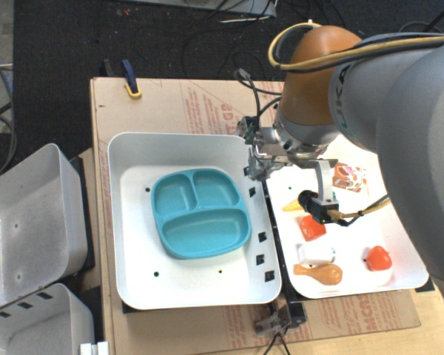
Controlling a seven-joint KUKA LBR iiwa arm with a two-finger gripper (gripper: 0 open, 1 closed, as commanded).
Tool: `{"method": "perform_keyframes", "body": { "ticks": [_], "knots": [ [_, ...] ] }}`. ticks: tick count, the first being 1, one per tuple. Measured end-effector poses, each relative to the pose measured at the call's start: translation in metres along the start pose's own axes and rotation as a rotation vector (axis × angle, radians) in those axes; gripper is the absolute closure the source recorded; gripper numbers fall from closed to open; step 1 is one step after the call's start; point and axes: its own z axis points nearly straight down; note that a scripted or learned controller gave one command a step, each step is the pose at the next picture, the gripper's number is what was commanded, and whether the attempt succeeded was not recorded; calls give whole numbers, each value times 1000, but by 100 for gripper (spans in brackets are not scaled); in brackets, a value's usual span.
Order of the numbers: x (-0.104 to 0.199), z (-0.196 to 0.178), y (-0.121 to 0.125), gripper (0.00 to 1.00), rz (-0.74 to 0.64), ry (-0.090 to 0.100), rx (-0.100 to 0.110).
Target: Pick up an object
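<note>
You see the big grey arm [399,102] reach in from the right, covering the far corner of the right bin [355,234]. The left bin [126,198] holds a blue plate [201,213] lying flat in its middle. The gripper [260,160] hangs over the wall between the two bins, near their far end, and you cannot tell how its jaws stand. The small things all lie in the right bin: a pink packet [348,176] close under the arm, a tan drumstick [322,274] at the near edge, a red ball [378,258], a white block [316,254], a red chunk [311,228], and a yellow wedge [291,206] nearest the gripper.
</note>
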Motion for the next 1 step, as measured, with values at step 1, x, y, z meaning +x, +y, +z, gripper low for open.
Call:
{"method": "perform_keyframes", "body": {
  "ticks": [1],
  "knots": [
    [55, -8, 0, 100, -1, 1, 0]
  ]
}}
